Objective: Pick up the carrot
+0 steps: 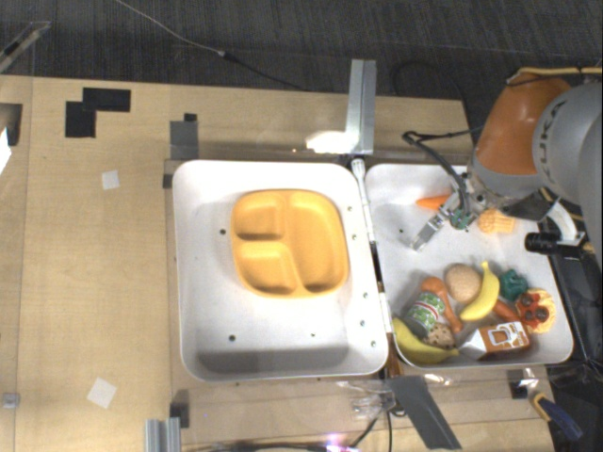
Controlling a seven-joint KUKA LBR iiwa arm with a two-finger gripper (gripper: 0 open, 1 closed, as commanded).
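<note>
Gripper (431, 232) low in right bin (396, 182), pointing left, finger state can't tell; arm (528, 149) reaches in from right, carrot (434, 201) just beside it.

Grey rounded arm (570, 139), broad orange band (513, 130), black cable, slim metal tool (426, 233).

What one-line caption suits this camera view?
End effector hovers in the right bin beside the carrot; yellow tray sits in the left bin.
</note>
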